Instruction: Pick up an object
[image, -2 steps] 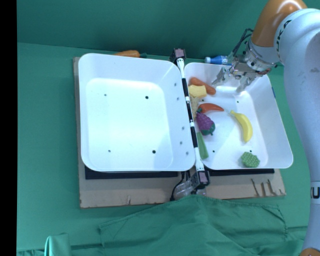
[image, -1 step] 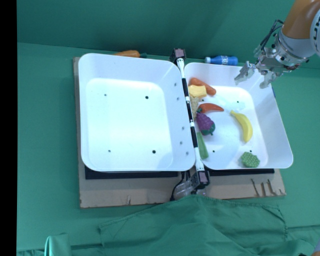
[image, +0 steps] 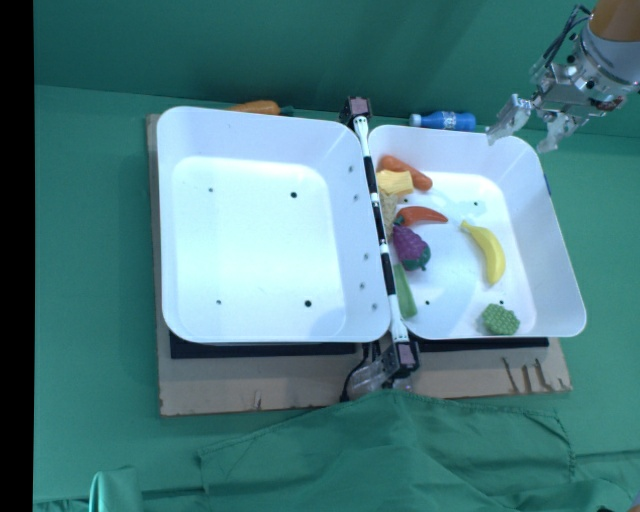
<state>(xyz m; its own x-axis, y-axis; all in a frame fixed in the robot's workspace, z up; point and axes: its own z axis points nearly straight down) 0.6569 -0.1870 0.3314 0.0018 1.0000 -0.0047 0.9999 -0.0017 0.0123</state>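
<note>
Two shallow white bins side by side on a green tabletop (image: 90, 250), over a sheet of cardboard (image: 250, 400). Nothing but small dark holes in the left bin (image: 200, 140). In the right bin (image: 560, 290), a cluster along the left wall: an orange carrot (image: 405, 172) touching a pale yellow chunk (image: 394, 183), below them a red-orange pepper (image: 421, 215), then a purple bunch of grapes (image: 409, 245), then a thin green stick-like vegetable (image: 405, 293) against the divider. Well apart from these, a yellow banana (image: 487, 250) near the middle right, and a knobbly green piece (image: 499, 319) in the near right corner. Outside the bins, a small blue bottle (image: 443, 121) lying behind the right bin and an orange item (image: 255, 106) behind the left one. Folded green cloth (image: 400, 450) at the near edge.

Tool (image: 527, 125) raised over the far right corner of the right bin, fingers spread open, holding nothing, apart from every object. Orange band just visible at the top right.
</note>
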